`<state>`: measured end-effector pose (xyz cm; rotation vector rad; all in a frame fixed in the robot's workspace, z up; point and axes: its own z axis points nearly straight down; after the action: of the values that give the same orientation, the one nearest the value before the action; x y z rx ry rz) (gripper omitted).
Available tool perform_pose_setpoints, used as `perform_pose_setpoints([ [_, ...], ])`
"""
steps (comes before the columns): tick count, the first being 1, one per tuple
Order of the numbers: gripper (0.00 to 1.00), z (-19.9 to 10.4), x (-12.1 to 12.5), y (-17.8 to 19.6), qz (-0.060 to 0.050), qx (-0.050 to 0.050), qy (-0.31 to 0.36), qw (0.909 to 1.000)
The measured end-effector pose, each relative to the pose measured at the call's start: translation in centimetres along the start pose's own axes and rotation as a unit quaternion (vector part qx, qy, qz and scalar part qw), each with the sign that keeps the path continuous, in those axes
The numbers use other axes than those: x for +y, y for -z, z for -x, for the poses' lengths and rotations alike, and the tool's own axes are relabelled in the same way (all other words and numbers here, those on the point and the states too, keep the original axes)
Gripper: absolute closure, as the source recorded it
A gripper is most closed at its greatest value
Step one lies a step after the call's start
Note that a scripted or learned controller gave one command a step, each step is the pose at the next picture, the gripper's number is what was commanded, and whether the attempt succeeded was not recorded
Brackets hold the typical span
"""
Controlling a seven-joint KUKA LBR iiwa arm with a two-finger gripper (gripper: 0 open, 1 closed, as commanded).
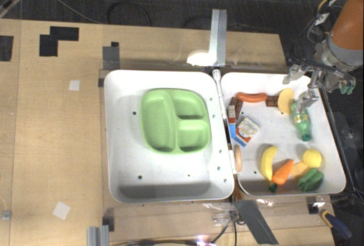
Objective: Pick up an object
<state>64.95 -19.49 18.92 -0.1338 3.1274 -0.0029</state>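
The right bin (330, 142) holds several toy foods. An orange sausage (251, 98) and a yellow banana piece (285, 100) lie at the far side, with a green bottle (302, 121) beside them. A small carton (246, 128) lies near the middle. A banana (267, 161), a carrot (281, 171), a lemon (312, 158) and a green pepper (310, 180) cluster at the near side. My gripper (305, 89) hangs over the bin's far right corner, just above the top of the green bottle and right of the banana piece. Nothing shows in its grasp.
A green divided tray (175, 120) lies in the left bin (122, 171). A metal post (218, 40) stands behind the divider between the bins. A brown block (234, 108) and a pale stick (237, 158) lie along the right bin's left wall.
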Motion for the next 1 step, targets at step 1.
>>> perform_pose_setpoints([
  [1,0.00,-9.35,3.61,-9.31,0.000,-0.001,0.021,0.9998],
])
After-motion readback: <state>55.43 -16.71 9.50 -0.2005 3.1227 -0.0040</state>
